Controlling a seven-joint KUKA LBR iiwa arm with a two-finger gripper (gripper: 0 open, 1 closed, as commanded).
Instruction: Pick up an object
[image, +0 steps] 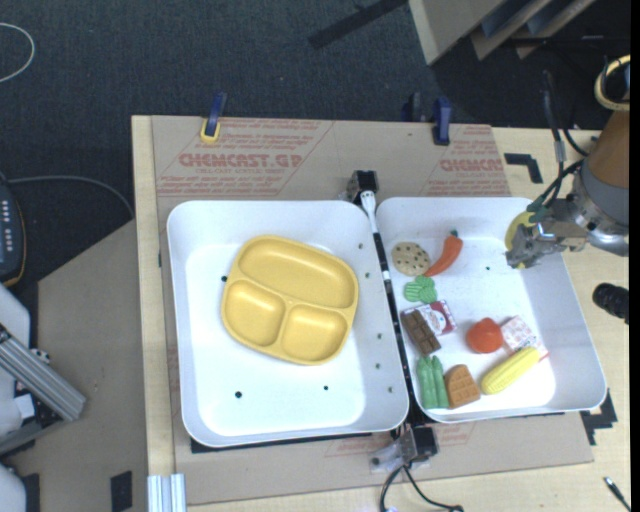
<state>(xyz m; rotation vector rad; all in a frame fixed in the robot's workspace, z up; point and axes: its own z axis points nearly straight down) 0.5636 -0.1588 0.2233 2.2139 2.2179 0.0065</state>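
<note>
Left bin (190, 330): one yellow plate (289, 297), smooth plastic, rounded, divided into three compartments, lying flat.

Right bin (570, 310): toy foods grouped toward its left and near side. Round speckled cookie (409, 258); orange carrot (446, 253) beside it; green leafy piece (420, 291); brown chocolate bar (421, 331); red tomato (485, 335); yellow corn cob (511, 369); green beans (431, 380); tan cracker (461, 385).

Claw (524, 250) hovers over the right bin's far right area, apart from the foods. Whether it is open cannot be told; nothing is seen in it.
</note>
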